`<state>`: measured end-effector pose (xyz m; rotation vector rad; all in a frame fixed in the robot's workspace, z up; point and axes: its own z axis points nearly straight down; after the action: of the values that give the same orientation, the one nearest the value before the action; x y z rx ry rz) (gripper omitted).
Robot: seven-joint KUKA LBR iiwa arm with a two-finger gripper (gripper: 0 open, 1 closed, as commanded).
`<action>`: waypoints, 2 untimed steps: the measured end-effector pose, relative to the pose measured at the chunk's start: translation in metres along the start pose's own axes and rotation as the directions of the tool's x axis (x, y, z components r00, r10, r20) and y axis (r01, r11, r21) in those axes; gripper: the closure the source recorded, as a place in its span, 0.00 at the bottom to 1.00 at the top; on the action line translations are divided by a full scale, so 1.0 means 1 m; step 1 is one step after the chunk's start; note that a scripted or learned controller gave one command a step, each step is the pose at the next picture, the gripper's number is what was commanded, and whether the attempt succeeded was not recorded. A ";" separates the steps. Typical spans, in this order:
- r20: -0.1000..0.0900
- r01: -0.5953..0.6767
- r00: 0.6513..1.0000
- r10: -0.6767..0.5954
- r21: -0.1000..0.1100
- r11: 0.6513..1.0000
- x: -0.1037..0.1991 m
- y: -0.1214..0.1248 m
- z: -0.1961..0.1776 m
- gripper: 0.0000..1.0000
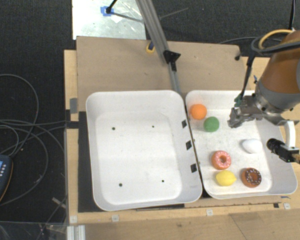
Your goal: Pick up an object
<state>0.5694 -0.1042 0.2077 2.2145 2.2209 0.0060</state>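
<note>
Dark carpet floor (30,44), loose cables (20,129), wooden bench (120,64), tripod leg (152,24)

Smooth matt white plastic bins (140,149) on a matt brown board bench (120,64), dark rough carpet (30,34) around.

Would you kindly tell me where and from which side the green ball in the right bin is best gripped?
Probably straight from above, closing across the green ball's widest middle, since it is round. Set the pinch along the line running lower-left to upper-right, because the orange ball sits close at its upper left. The end effector is already just to its right.
</note>
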 end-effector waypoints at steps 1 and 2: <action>0.000 0.002 1.000 -0.002 0.002 1.000 0.000 0.001 -0.020 1.00; -0.004 0.008 1.000 -0.008 0.005 1.000 0.051 -0.009 -0.031 1.00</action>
<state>0.5598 -0.0528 0.2391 2.2101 2.2336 0.0046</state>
